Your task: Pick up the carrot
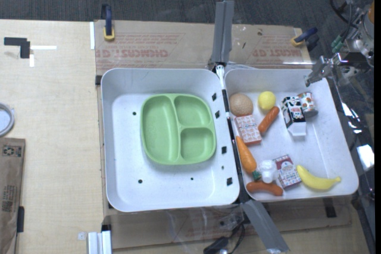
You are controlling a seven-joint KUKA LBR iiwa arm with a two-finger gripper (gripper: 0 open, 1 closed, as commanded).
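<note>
From above, the carrot (245, 153) lies along the left edge of the right bin (330, 146), pointing toward the near left corner, just beside a small red carton (248, 129). The left bin (119, 146) holds a green tray (178, 128). The gripper (315, 74) hangs over the right bin's far right corner; whether it is apart or together cannot be told.
</note>
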